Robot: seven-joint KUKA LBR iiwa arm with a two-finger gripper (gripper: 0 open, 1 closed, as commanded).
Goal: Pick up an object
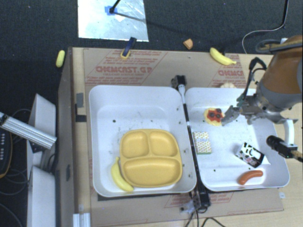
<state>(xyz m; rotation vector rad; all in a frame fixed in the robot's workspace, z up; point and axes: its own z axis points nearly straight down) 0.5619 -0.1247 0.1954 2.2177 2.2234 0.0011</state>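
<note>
right bin [279, 174] | kuka arm [284, 77] at 3 o'clock | gripper [239, 111] low over bin's top half, grip state cannot be told | pizza toy [214, 116] just at its 9 o'clock, nearest pick, roundish, no clear long axis

2 bins are sitting side by side. In the left bin [102, 103], a tray [150, 157] is lying toward 5 o'clock, with a banana [119, 175] touching its 8 o'clock edge. In the right bin [277, 174], a pizza toy [213, 116] is lying at 11 o'clock, a sponge [202, 143] at 8, a sausage [250, 176] at 5, and a packet [250, 154] just above it.
</note>
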